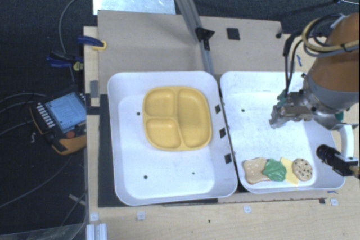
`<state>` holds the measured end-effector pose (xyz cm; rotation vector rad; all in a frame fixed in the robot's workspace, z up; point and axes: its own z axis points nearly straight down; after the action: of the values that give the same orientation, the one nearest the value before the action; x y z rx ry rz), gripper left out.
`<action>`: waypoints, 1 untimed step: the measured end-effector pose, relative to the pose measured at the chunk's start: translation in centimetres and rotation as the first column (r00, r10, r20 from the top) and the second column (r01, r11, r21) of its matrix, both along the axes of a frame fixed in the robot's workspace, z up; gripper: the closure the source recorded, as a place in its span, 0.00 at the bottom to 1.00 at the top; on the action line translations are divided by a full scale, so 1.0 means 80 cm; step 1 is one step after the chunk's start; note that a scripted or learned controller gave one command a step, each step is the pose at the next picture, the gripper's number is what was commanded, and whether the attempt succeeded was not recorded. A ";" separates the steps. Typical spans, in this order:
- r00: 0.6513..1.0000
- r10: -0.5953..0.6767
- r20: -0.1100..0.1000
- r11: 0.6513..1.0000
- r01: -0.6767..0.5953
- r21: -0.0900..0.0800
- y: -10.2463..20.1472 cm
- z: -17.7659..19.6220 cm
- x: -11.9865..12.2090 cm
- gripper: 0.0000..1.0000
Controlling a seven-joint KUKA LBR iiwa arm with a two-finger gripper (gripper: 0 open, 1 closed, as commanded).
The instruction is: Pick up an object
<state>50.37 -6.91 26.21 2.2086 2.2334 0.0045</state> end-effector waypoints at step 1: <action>1.000 0.000 -0.001 1.000 0.000 0.001 0.074 -0.020 0.000 1.00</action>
<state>50.38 -1.00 24.64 2.2099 2.2346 0.0039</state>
